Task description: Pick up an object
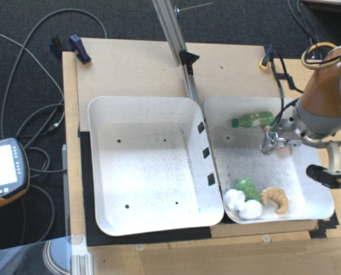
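1. Hovering low over the right shallow white plastic bin (308, 211), the grey arm's two-finger gripper (272, 145) sits near the bin's far end, just below a green plastic bottle (252, 120) lying on its side.
2. From where I stand I cannot tell the state of the claw; a pinkish patch shows beside it, too blurred to name.
3. Nothing looks lifted yet: the bottle rests on the bin floor, apart from the gripper.
4. At the near end lie a round white soft object (243, 204), a small green lump (246, 187) touching it, and a tan croissant-shaped toy (276, 199) just beside.
5. I judge the pick as yet to be made; closing and lifting remain.
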You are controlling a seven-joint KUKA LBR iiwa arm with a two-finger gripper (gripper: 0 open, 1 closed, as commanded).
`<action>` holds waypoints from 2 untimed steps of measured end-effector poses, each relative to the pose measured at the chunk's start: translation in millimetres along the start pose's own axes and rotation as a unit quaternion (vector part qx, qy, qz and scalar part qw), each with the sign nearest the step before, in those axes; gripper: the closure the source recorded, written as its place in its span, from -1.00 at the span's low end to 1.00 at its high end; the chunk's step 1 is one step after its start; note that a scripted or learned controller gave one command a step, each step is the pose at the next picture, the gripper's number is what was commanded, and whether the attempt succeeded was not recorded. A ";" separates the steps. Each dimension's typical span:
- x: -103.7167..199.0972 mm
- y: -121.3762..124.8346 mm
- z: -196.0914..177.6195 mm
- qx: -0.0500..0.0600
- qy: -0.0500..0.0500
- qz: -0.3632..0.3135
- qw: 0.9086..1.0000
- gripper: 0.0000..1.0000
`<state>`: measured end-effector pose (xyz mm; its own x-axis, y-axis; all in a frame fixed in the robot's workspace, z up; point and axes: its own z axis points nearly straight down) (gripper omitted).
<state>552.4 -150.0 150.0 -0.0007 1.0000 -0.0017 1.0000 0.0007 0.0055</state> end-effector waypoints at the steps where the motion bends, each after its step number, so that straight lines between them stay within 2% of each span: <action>1: -2.1 0.6 -43.8 0.000 0.000 0.000 1.000 1.00; 2: -2.3 2.6 -93.3 -0.001 0.000 -0.001 1.000 1.00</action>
<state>554.5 -152.1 243.3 -0.0019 1.0000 -0.0019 1.0000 0.0019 0.0073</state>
